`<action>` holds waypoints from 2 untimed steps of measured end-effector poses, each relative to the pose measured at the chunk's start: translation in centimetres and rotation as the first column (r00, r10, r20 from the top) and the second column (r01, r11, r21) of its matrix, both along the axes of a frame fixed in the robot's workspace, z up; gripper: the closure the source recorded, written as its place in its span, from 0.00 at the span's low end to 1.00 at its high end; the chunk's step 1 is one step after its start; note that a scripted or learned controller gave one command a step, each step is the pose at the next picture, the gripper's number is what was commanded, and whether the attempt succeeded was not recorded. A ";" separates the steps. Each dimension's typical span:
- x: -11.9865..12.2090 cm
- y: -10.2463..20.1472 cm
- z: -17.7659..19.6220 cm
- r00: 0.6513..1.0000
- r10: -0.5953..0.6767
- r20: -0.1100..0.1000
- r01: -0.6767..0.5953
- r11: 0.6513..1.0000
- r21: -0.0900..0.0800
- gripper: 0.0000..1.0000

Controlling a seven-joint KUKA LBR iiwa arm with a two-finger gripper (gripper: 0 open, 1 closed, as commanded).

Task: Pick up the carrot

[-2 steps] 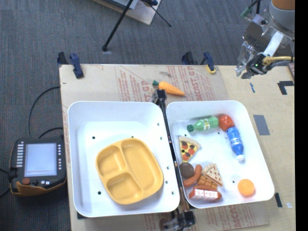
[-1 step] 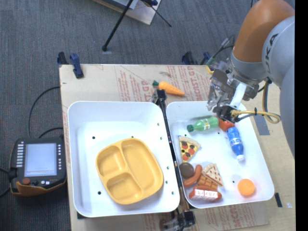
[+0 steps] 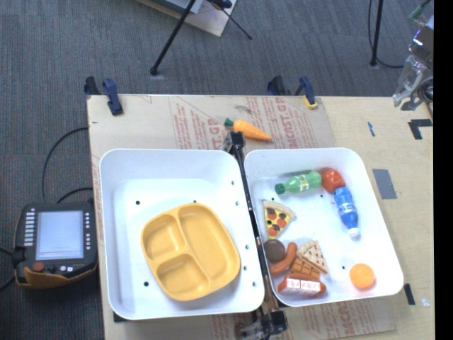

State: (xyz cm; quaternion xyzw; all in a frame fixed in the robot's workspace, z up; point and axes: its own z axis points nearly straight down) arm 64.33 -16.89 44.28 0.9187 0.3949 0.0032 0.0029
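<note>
The carrot (image 3: 249,129), orange with a green top at its left end, lies on the cardboard bench top just behind the two bins, near where they meet. My gripper (image 3: 408,96) hangs at the far right edge of the view, above the bench's back right corner and well to the right of the carrot. Nothing shows between it and the carrot but bare bench.
The left bin (image 3: 120,183) holds a yellow divided plate (image 3: 190,250). The right bin (image 3: 368,183) holds a green bottle (image 3: 300,183), a blue bottle (image 3: 346,210), a tomato (image 3: 331,178), a pizza slice (image 3: 276,219), a sausage (image 3: 283,259), a waffle (image 3: 307,261) and an orange (image 3: 362,275). Clamps (image 3: 306,91) grip the bench's back edge.
</note>
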 end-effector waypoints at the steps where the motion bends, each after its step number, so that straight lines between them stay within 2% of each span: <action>1: -5.8 3.6 -14.9 0.979 0.202 -0.023 -0.202 0.979 0.011 1.00; 2: -3.1 9.0 -19.7 1.000 -0.001 -0.019 0.001 1.000 0.008 1.00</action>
